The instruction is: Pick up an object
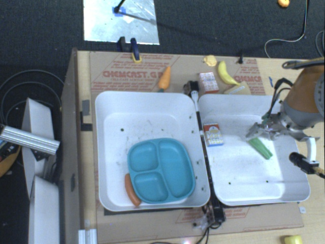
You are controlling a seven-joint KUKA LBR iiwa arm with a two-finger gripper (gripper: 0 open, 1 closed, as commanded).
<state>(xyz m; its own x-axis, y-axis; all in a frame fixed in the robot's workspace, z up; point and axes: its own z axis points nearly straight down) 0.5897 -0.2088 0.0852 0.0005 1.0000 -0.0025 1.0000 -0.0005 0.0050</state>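
Note:
My gripper (pixel 260 131) hangs over the right bin (pixel 238 194) near its right side, at the end of the grey arm with the orange band. A green stick-shaped object (pixel 261 148) lies on the bin floor just below and in front of the gripper, and I see nothing held. A small red and white box (pixel 213 134) lies at the left edge of the same bin.
The left bin (pixel 111 136) holds a blue divided plate (pixel 161 170) and an orange sausage-like piece (pixel 132 189) beside it. Behind the bins on the cardboard lie a carrot (pixel 164 78), a small box (pixel 208 82) and a banana (pixel 226 73).

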